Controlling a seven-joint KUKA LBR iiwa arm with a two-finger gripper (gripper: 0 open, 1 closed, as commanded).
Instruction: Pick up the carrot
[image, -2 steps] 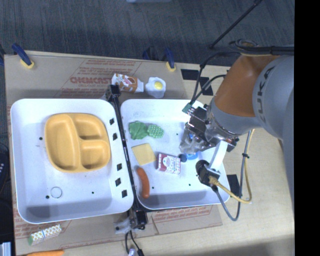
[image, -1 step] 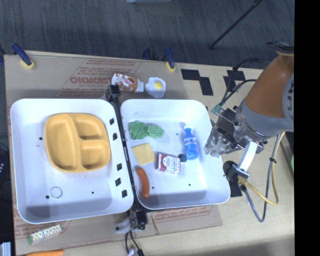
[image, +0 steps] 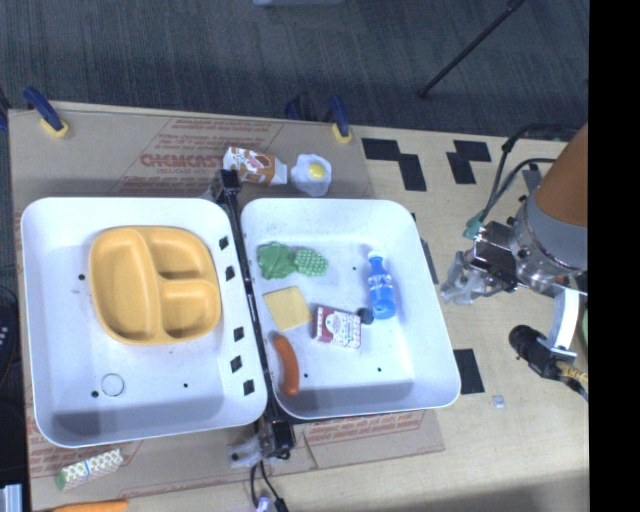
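A: Where do we stand on the carrot?

B: We see the slim orange carrot (image: 287, 363) lying lengthwise in the right shallow white bin (image: 425, 300), at its near left corner, just beside the bin's left wall. Our gripper (image: 462, 282) hangs outside that bin, past its right rim over the worktop (image: 480, 420), and we cannot tell how it is set from this angle. We judge the pick not yet begun.

A: What could go wrong for us?

B: The wall is our main worry. The carrot sits so near it that a descending gripper could strike the rim or pin the carrot against the side instead of straddling it. Its rounded body could also roll or slip out. The red and white packet (image: 337, 327) and the pale yellow square block (image: 287, 307) lie near, so we might nudge or catch one of them. Crossing the bin, we could clip the small blue bottle (image: 380, 288) or the green knobbly toy (image: 291, 261).

A: Any writing we can read?

B: Red print on the brown cardboard sheet (image: 190, 155) behind the bins, too blurred for us to read. The packet's label is too small as well. The yellow divided tray (image: 155, 283) in the left white bin (image: 50, 330) bears no marks that we see.
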